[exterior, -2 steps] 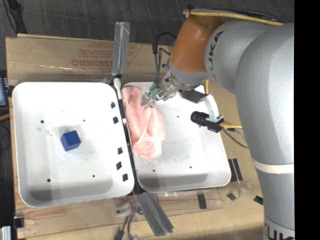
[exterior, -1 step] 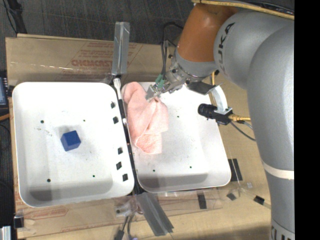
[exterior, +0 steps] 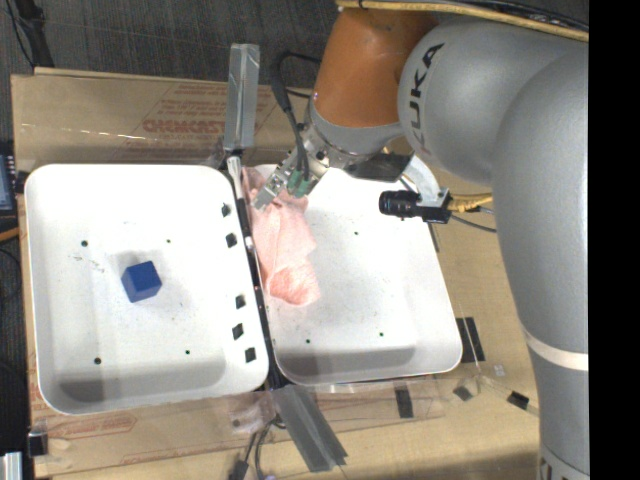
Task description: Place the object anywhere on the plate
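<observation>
Camera view from above gives you two white bins side by side on the table (exterior: pixel 80 98), with the arm (exterior: pixel 470 78) reaching in from three o'clock. Its grey bulk and orange band (exterior: pixel 365 68) hide the right bin's (exterior: pixel 390 288) far corner toward one o'clock, and the arm is cut off at the frame's edge. You can find the fingers (exterior: pixel 283 185) at the upper left of the right bin, close to the divider, down on the top end of a pink cloth (exterior: pixel 285 248); whether they are released or clenched on it you cannot tell, since they are small and partly covered by the wrist. No plate can be made out. The cloth lies crumpled along the right bin's left wall, its long axis running twelve to six o'clock, the wider end toward six. A blue cube (exterior: pixel 142 280) sits in the left bin (exterior: pixel 60 198), toward nine o'clock, well apart from the cloth
</observation>
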`<state>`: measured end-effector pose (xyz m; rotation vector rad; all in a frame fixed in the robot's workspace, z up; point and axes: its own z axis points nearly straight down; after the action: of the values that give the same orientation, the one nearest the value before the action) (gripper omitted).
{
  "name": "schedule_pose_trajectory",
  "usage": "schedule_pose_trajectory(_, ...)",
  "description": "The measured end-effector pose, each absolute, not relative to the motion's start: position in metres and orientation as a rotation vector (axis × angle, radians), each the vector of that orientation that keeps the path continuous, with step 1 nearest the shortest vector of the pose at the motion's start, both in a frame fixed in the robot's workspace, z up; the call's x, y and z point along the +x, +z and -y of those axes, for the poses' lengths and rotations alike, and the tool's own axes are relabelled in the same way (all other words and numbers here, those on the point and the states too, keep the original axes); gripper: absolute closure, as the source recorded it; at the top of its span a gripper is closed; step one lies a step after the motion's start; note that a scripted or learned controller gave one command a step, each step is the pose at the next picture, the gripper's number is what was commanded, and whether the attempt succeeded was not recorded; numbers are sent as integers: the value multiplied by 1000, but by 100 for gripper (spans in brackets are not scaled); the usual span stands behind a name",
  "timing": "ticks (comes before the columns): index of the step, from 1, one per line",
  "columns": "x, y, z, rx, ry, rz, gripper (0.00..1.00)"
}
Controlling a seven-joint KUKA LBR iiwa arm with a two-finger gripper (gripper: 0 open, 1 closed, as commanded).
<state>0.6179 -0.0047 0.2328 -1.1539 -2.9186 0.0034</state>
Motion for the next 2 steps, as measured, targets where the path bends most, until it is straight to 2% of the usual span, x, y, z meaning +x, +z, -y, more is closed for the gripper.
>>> schedule_pose_trajectory(1,604,243,-44,-541,3,3092,100)
schedule_pose_trajectory(2,587,230,-94,8,2,3140,100)
